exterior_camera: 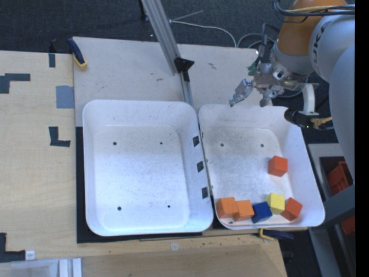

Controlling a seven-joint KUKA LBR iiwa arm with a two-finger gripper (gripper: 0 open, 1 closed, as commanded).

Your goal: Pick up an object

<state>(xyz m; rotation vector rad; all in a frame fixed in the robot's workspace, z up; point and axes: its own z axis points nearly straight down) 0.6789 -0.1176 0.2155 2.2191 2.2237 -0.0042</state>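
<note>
The right bin [230,120] holds several small blocks. An orange block [278,165] lies alone near its right wall. Along the bin's front edge sit two orange blocks [234,207], a blue block [261,211], a yellow block [277,202] and a red-orange block [292,208]. My gripper [251,94] hangs above the far rim of the right bin, well back from every block. Its fingers [240,93] are spread, and nothing sits between them.
The left bin [138,166] lies beside the right one. A slanted metal rail [164,30] crosses the bench behind the bins. A yellow-and-blue clamp [76,53] sits at the bench's far left corner. Cables lie behind the arm.
</note>
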